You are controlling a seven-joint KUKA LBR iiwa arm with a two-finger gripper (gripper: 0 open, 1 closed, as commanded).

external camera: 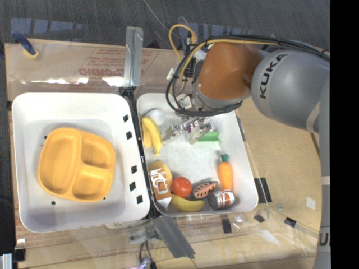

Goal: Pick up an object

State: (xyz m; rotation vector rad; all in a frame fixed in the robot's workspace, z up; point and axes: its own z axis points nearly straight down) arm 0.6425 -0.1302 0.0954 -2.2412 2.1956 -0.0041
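The arm's orange band (pixel 224 72) loomed over the right bin (pixel 247 167), holding bananas (pixel 151 134), tomato (pixel 181 186), carrot (pixel 225 172) and can (pixel 222 199); the gripper (pixel 193 126) hung low inside, its grip unreadable; a yellow tray (pixel 76 164) filled the left bin (pixel 22 150)

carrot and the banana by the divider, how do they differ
The carrot is orange with a green top; the banana is plain yellow. The carrot lies near the right bin's right wall, the banana along its left wall beside the divider. The carrot looks straight and shorter; the banana is curved and longer. Both lie flat, running roughly top to bottom in the camera view, clear of the gripper.
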